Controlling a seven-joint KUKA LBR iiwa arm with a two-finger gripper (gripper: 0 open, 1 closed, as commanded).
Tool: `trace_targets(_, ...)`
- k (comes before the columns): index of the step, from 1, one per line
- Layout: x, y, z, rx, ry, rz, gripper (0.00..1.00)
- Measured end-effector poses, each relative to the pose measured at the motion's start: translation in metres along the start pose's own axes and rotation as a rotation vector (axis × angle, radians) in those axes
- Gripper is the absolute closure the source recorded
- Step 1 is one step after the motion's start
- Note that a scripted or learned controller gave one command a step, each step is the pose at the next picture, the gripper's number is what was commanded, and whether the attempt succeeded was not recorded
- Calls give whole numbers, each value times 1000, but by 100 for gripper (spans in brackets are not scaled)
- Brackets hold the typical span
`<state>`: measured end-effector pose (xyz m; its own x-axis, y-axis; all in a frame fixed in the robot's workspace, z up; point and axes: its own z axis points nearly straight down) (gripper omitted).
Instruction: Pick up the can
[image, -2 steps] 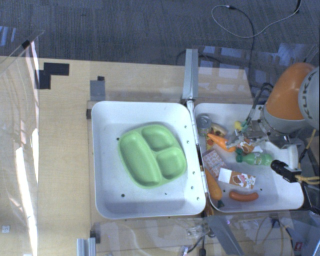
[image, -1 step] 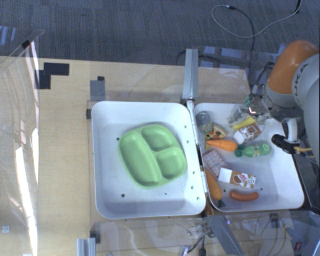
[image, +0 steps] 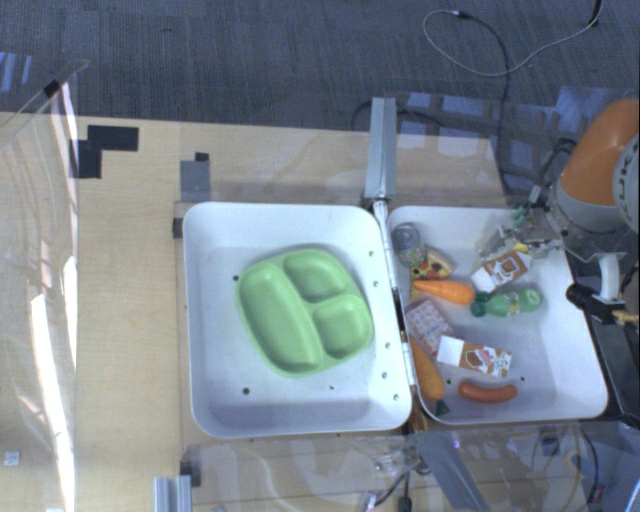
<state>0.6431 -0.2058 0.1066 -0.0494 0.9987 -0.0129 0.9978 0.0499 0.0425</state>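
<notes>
Approach step under way: gripper (image: 520, 235) sits well right of the can (image: 406, 238), jaw state indeterminate. Next move requires travel left, then descent over it.

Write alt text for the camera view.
A small grey can stands in the right bin's far-left corner among toy foods, with the gripper near the far edge. The left bin holds a green divided plate.
</notes>
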Motion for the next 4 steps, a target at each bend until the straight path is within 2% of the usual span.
trace_targets(2,1,-7,-1,-6,-3,24,0)
trace_targets(3,5,-28,16,31,12,64,0)
trace_targets(4,40,-100,13,33,7,258,0)
